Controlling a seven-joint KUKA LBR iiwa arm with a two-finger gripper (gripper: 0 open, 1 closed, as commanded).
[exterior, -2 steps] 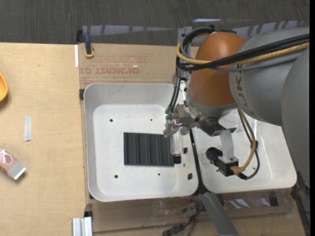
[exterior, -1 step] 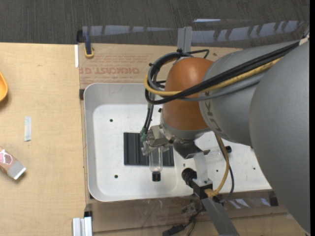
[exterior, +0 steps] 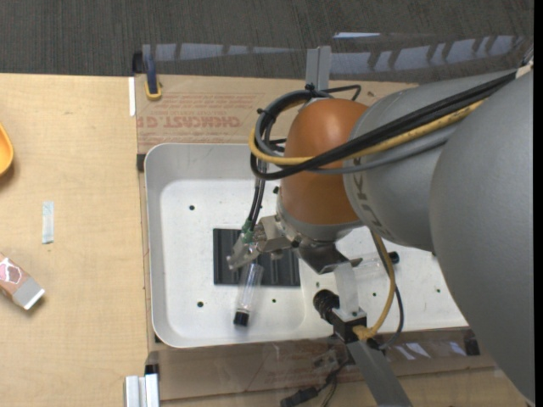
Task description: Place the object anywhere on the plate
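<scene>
Grey KUKA arm [exterior: 450, 168] with an orange wrist band [exterior: 322, 164]

The arm's casing is smooth, matte grey and broadly cylindrical, its widest part at the view's right; above the wrist sits a rounded, glossy orange band, dome-like from this angle; black cables [exterior: 271, 130] loop over the band's left side, with a yellow cable running alongside them and along the grey casing; below the band a grey metal wrist block carries a pale bracket [exterior: 348, 282], a black round fitting [exterior: 325, 303] and a further yellow cable curving down; small green-tipped wiring shows at the gripper [exterior: 249, 248] mount.
</scene>
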